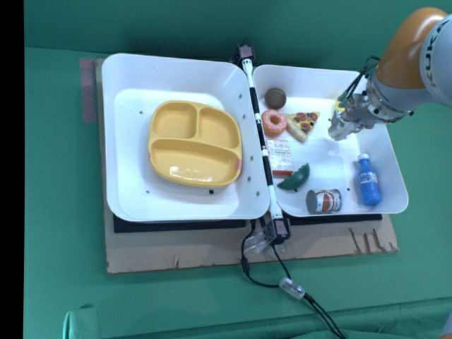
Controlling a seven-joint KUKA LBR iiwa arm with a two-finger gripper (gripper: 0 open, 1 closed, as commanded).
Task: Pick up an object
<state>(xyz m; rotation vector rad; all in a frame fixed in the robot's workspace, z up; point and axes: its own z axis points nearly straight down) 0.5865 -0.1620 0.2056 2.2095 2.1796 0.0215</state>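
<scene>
Approach step, nothing lifted yet. Gripper (340, 131) hangs over the right bin (393, 162), upper right of frame; cannot tell whether it is open or closed. Nearest candidates: pizza slice (303, 124) just left of it, blue bottle (366, 181) below. Next: descend squarely onto one.

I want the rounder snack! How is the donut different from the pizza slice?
The donut is a round ring with a hole and orange-pink icing; the pizza slice is a flat yellow triangle with red and dark toppings. The donut sits nearer the divider. Both lie in the right bin.
</scene>
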